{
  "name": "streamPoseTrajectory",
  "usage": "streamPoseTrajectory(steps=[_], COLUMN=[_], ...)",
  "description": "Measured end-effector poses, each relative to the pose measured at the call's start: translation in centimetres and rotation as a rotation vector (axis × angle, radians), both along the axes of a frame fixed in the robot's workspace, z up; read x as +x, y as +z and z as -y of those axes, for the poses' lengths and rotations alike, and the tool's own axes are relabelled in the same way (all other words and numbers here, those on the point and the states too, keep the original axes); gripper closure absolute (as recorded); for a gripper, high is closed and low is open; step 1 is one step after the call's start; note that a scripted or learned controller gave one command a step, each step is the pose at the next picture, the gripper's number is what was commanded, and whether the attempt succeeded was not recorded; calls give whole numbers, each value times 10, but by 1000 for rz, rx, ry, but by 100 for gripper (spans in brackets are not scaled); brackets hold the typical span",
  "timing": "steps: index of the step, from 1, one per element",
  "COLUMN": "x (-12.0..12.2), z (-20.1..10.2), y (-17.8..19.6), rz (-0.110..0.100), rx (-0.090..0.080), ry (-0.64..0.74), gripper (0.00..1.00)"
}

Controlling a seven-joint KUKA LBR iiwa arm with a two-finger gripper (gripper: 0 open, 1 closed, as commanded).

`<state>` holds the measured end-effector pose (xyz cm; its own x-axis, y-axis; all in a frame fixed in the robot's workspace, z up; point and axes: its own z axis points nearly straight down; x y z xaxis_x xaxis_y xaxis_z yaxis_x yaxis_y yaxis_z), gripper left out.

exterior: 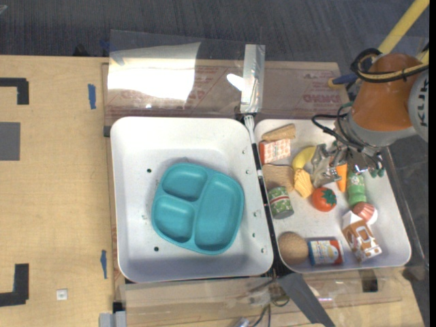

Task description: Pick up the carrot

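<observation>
The carrot (343, 176) lies in the right bin (398, 234), a short orange body with a green leafy end (356, 191) toward the front right. My gripper (328, 167) hangs low over the bin, right against the carrot's left side and partly covering it. A yellow lemon (304, 158) sits just left of the gripper and a red tomato (324, 198) just in front of it. The orange band of the arm (381, 104) rises behind.
The right bin is crowded: a cheese wedge (302, 182), bread (275, 175), a red box (274, 152), a green can (280, 202), a brown potato (293, 246), a blue can (324, 251) and a small carton (362, 240). The left bin (129, 148) holds a teal divided plate (197, 208).
</observation>
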<state>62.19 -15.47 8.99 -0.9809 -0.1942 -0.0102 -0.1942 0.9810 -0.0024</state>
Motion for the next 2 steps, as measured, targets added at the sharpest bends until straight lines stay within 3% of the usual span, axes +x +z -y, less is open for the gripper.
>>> streamPoseTrajectory(steps=[1,2], x=[-5,-60], z=[-21,24], y=[108,8], rz=[9,0], rx=[-4,-4], ry=[114,413], gripper=[100,100])
